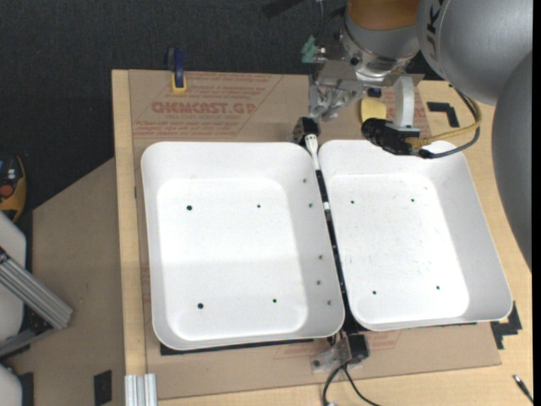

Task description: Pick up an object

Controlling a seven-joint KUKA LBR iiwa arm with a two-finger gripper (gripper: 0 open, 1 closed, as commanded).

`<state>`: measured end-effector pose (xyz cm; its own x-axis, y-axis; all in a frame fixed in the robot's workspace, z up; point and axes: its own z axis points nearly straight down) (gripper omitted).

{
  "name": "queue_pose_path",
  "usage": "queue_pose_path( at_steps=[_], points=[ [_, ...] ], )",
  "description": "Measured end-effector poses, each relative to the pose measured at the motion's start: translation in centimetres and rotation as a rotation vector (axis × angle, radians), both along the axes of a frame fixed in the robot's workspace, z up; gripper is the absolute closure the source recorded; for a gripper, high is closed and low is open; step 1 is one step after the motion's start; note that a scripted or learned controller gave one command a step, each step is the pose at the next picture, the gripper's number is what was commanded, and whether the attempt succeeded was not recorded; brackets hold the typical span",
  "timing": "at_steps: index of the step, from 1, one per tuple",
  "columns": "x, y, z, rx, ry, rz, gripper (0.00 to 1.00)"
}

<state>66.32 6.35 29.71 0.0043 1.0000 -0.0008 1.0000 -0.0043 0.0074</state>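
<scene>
Gripper (331,100) hangs at twelve o'clock, above the bins' far rims; I cannot tell its state. No loose object is visible in left bin (161,227) or right bin (473,227).

Two shallow white bins sit side by side on a brown board (211,100), their inner rims touching along a dark seam. Left bin (161,227) occupies the frame's centre-left; right bin (482,235) the centre-right. Red lettering (203,106) runs across the board above the left bin. A blue and yellow clamp (177,68) grips the board's top edge, upper left. A cable (338,379) trails off the bottom centre. A metal rail (34,290) lies at lower left.
</scene>
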Motion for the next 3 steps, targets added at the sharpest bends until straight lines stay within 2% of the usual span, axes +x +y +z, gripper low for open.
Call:
queue_pose_path(
  at_steps=[1, 2, 3],
  points=[
    [-1.6, -1.8, 3.1, 0.000, 0.003, 0.002, 1.00],
    [-2.2, 1.4, -5.1, 0.001, 0.016, 0.007, 1.00],
    [-2.1, -3.1, 1.8, -0.001, -0.002, 0.000, 1.00]
  ],
)
